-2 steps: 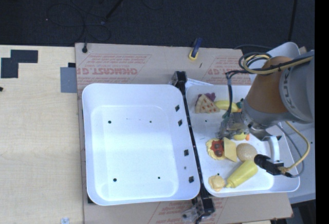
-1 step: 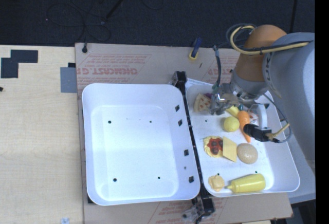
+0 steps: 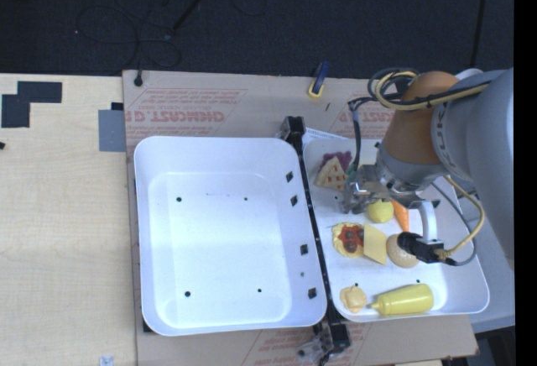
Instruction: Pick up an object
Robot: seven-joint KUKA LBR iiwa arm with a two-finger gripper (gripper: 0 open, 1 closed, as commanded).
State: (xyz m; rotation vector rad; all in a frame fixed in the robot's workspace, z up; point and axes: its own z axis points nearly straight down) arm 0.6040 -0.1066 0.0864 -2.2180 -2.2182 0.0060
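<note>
Left shallow white plastic bin (image 3: 159, 188) sits beside the right white bin (image 3: 470, 293), which holds the clutter: pink wedge-shaped toy slice (image 3: 333, 171) at the top, yellow-and-red toy food piece (image 3: 349, 238) mid-bin, yellow squeeze bottle (image 3: 404, 300) lying near the front rim. Gripper (image 3: 362, 195) is low over the small round yellow ball (image 3: 381, 211); grasp and opening: cannot tell.

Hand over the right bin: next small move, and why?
Probably a short straight descent. The hand sits low in the right bin, close beside the small yellow ball, with the pizza slice to its left. I can't tell whether anything is gripped, so centre on the ball before closing.
</note>
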